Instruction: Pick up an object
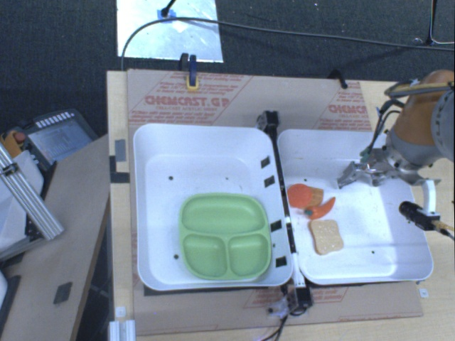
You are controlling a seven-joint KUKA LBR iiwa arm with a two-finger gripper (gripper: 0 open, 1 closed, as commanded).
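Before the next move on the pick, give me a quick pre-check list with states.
1. Targets present in the right bin: ok; a slice of bread and orange pieces lie near its left wall.
2. Tool over the right bin: ok, up and right of the orange pieces.
3. Tool holding anything: cannot tell.
4. Path from tool to the orange pieces free: ok; bare bin floor between them.
5. Bread apart from the orange pieces: ok, narrowly.
6. Green divided plate out of the way: ok, in the left bin.
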